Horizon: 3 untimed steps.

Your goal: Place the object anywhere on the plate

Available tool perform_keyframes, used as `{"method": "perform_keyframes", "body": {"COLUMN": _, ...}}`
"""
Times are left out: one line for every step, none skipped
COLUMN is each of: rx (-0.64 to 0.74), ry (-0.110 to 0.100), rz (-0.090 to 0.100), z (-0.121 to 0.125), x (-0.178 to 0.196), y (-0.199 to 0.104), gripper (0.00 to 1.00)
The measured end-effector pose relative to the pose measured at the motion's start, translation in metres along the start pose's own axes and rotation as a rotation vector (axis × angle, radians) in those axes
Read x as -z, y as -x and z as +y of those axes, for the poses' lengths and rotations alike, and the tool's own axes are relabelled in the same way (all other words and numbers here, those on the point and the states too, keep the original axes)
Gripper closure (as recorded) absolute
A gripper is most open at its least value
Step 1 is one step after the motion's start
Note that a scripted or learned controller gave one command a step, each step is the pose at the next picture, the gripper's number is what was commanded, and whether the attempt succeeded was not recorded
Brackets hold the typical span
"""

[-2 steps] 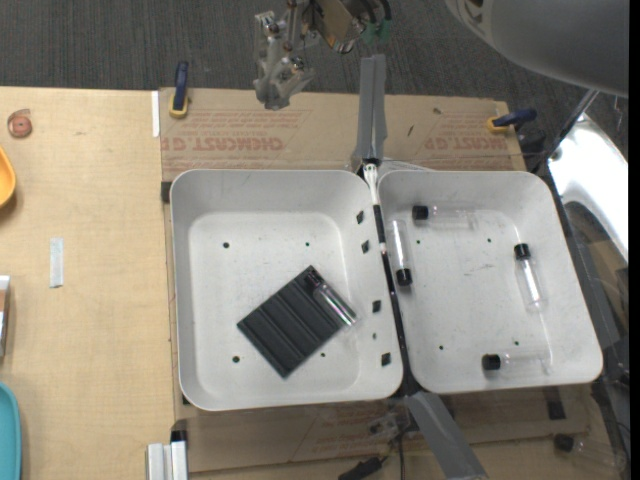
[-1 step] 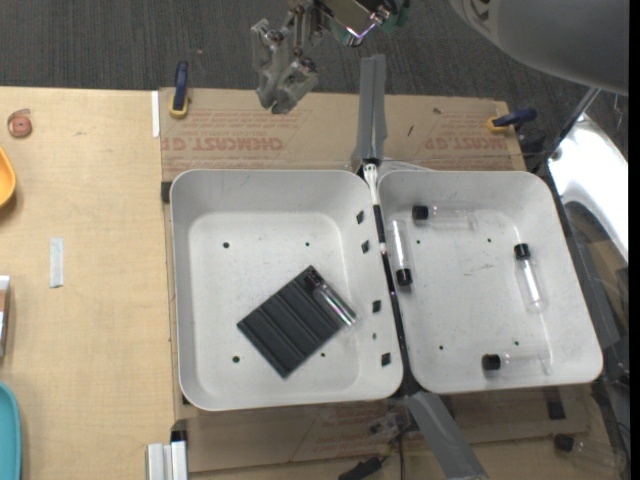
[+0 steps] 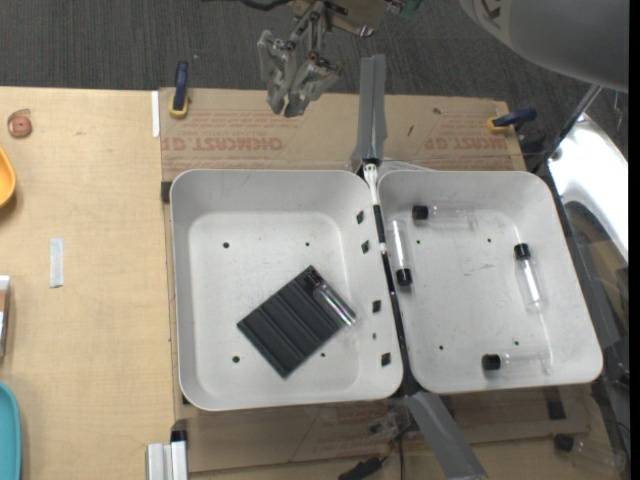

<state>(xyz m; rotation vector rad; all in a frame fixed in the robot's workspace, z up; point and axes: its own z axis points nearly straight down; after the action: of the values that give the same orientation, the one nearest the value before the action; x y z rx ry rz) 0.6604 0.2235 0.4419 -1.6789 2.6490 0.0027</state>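
Gripper (image 3: 292, 96) raised above the far edge of the left bin (image 3: 190, 268), over the cardboard; finger spread not discernible, nothing seen between them. Plate (image 3: 288, 322), dark and ribbed, flat in the left bin's near half. Tube (image 3: 331, 299) resting on the plate's right corner, long axis diagonal. Both well toward the near side from the gripper.

The hand (image 3: 292, 76) is too blurred to read its fingers.
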Motion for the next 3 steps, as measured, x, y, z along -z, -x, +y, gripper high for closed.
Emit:
{"method": "perform_keyframes", "body": {"rx": 0.251, "ry": 0.002, "rz": 0.001, "z": -0.004, "x": -0.001, "y": -0.008, "gripper": 1.00}}
{"method": "perform_keyframes", "body": {"rx": 0.641, "ry": 0.002, "rz": -0.001, "z": -0.003, "x": -0.002, "y": -0.007, "gripper": 1.00}}
{"method": "perform_keyframes", "body": {"rx": 0.926, "ry": 0.003, "rz": -0.001, "z": 0.002, "x": -0.001, "y": 0.004, "gripper": 1.00}}
